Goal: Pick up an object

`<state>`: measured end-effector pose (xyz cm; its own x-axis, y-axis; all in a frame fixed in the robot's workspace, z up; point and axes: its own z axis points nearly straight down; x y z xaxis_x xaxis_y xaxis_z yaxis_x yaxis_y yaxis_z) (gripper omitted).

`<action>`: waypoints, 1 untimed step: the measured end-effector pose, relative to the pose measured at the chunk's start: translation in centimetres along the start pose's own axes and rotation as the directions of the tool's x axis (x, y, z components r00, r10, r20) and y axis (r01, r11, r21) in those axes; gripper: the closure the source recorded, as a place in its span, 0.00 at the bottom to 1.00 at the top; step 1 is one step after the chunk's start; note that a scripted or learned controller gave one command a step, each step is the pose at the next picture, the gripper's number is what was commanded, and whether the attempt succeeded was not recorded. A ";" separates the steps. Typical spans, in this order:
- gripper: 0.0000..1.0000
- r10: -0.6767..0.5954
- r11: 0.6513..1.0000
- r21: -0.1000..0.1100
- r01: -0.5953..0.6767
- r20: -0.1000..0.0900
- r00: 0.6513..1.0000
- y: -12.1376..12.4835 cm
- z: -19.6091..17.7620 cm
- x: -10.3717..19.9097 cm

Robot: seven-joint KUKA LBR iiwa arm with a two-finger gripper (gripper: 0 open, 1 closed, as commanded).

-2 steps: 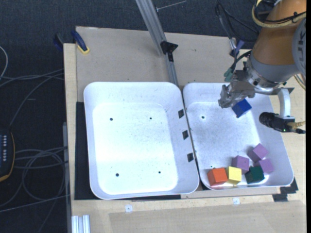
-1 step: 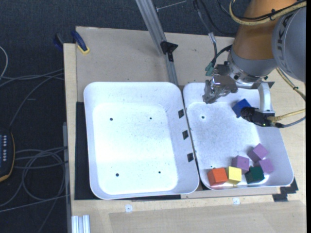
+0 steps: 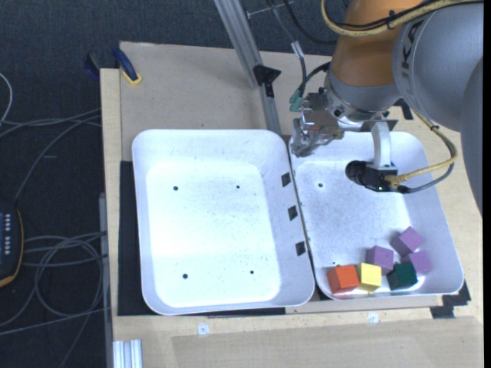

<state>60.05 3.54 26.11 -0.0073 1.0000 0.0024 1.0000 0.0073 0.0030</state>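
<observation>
While no writing is legible, blocks (image 3: 377,266) cluster in the right bin (image 3: 337,205).

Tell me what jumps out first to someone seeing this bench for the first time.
The big grey arm with its orange band fills the upper right, its gripper hanging over the top edge of the right bin. A cluster of coloured blocks, orange, yellow, green and purple, sits in that bin's near corner.

Both white bins (image 3: 207,221) look like smooth plastic with a faint sheen — speckled dark. The bench (image 3: 192,83) at twelve o'clock is matt, pale board. The arm's orange band (image 3: 368,48) shines glossy — its grey shell (image 3: 453,60) smooth.
</observation>
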 end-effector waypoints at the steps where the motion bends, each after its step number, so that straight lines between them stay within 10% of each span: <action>1: 1.00 0.002 1.000 0.001 -0.002 0.001 1.000 1.2 1.0 4.8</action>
